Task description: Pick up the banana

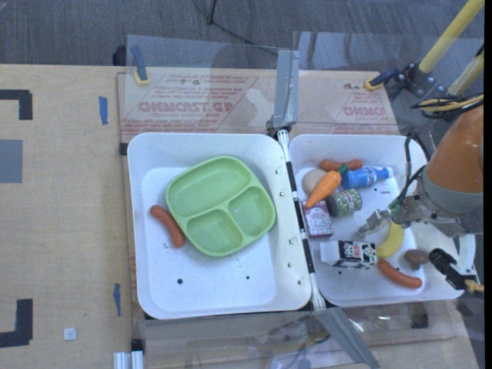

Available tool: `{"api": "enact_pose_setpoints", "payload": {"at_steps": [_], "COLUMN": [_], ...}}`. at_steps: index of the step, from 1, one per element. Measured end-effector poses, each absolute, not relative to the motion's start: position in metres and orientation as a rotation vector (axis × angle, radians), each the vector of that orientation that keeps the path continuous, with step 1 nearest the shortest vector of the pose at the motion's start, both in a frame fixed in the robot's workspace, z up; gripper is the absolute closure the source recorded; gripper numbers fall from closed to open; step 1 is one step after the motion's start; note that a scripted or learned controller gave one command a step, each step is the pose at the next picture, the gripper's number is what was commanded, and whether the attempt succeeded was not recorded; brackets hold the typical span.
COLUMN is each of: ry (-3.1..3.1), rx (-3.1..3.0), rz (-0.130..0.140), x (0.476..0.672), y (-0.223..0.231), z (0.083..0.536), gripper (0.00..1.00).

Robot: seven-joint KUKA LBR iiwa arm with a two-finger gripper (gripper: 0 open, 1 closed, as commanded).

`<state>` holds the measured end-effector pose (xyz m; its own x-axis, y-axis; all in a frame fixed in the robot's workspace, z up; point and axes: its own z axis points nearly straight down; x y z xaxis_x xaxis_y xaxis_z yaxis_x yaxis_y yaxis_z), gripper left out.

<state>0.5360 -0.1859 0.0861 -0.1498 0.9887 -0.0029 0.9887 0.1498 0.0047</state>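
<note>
Lying in the right bin, toward its right side, the banana is a short yellow curved piece, partly covered at its upper end by the gripper. Whether the fingers are spread or pressed together cannot be told, and nothing shows the banana between them. The grey arm with its orange band comes in from the right above it.

Both white bins sit on a light wooden bench with blue tape marks and black corner marks; behind them lies a printed cardboard sheet, and beyond that a grey carpeted floor with a black cable. Yellow bars slant across the upper right corner.

The left bin holds a green divided plate and, just beside its left edge, an orange-red sausage. The right bin is crowded: a carrot lies tilted near the left wall, with a blue bottle and a small can near it, a red-and-white packet below, a small black-and-white carton near the front, and another sausage just below the banana. A brown rounded item sits close to the banana's right.
</note>
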Motion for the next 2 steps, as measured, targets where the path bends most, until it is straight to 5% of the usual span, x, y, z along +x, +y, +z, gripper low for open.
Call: {"api": "enact_pose_setpoints", "payload": {"at_steps": [1,2], "ry": [2.373,2.221], "rx": [2.048,2.219], "rz": [0.006,0.000], "x": [0.537,0.595], "y": [-0.187,-0.162], "z": [0.097,0.210], "gripper": [1.00,1.00]}}
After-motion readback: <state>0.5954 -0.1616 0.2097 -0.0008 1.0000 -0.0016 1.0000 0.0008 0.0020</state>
